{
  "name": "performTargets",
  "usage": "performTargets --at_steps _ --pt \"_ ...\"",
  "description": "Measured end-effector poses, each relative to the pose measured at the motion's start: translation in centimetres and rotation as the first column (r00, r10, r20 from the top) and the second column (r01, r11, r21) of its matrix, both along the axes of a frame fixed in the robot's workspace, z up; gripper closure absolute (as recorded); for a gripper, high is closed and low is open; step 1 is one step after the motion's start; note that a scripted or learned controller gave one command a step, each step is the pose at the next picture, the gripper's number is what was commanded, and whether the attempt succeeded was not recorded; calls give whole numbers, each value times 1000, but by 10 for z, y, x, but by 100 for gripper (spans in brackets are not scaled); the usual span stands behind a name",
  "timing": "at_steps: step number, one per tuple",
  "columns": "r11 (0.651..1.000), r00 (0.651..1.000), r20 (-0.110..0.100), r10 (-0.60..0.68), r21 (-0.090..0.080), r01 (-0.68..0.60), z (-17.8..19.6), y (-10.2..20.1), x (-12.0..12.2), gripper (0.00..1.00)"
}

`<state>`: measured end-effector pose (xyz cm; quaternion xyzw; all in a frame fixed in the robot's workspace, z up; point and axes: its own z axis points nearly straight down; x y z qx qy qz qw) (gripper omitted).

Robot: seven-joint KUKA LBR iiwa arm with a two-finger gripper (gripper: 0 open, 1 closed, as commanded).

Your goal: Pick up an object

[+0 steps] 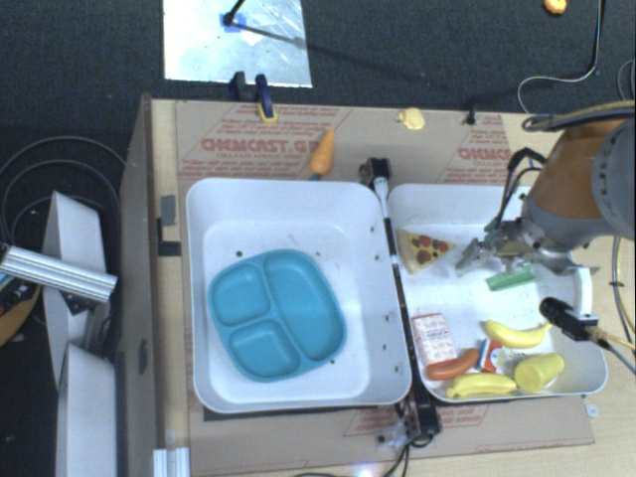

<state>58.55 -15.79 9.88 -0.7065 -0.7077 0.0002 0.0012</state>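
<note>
Green stick (512, 279) lies tilted on the floor of the right bin (447, 195), toward its right side. The gripper (484, 253) sits just up and left of it. You cannot tell whether the gripper touches the stick, nor whether it is open or closed.

Left of the gripper you have a pizza slice (425, 249) near the inner wall, with bare white floor between the two and along the bin's far edge. Your crowding is at the near edge. A banana (515, 334), a yellow cup (540, 371), a second banana (482, 386), a sausage (452, 366) and a red-and-white carton (433, 336) sit close together, and the second banana lies against the near rim. A strip of bare floor separates that cluster from the green stick.

The left bin (288, 192) holds a blue divided plate (276, 313) in its middle, with open floor all round it up to the walls. A carrot (322, 153) lies on the cardboard beyond that bin's far rim.
</note>
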Motion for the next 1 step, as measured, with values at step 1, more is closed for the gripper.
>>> performTargets --at_steps 1 --pt "1000 1000 4 -3 -2 3 68 -4 -69 0"
